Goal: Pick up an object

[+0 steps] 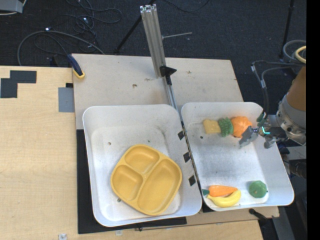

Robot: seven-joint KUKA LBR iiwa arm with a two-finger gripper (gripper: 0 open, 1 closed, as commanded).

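Observation:
The right bin (225, 156) holds several toy foods. Along its far side lie a pale yellow piece (211, 126), a green leafy piece (226, 126) and an orange fruit (240, 124), touching in a row. Near the front edge a carrot (222, 190) rests on a banana (226, 199), with a green lime (258, 189) to their right. My gripper (258, 140) hangs over the bin's right rim, just right of the orange fruit. Its fingers (246, 137) are spread open with nothing between them.
The left bin (100, 134) contains a yellow divided plate (146, 179). A metal post (154, 39) rises behind the bins at centre. A wooden table top (35, 149) lies to the left. Cables trail on the dark floor beyond.

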